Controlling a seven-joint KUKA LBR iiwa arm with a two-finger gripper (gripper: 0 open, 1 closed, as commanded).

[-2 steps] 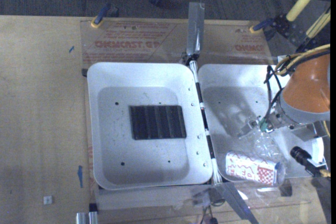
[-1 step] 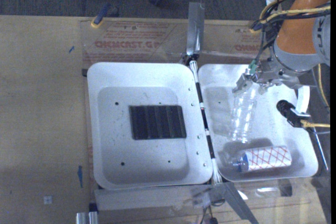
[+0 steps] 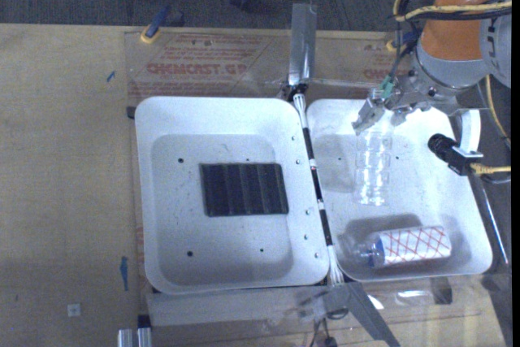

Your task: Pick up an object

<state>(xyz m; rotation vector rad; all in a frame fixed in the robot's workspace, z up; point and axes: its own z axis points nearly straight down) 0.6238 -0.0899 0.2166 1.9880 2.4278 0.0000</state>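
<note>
Over the right bin's point(image 3: 479, 244) far end hung the pincer point(image 3: 380, 111); whether it was open or closed I could not tell; just below it lay a clear bottle point(image 3: 374, 168), ungrasped; approach seemed underway; next, a descent onto the bottle.

The arm point(image 3: 475, 20) enters as a bulky rounded housing, its upper dome bright orange and the shell beneath it pale grey. Yellow and black cables loop across the orange part and trail down beside the wrist. Below sits a metal-grey gripper point(image 3: 382, 106) with small angular parts (a spot of green shows on it), too blurred to make out screws or markings.
</note>
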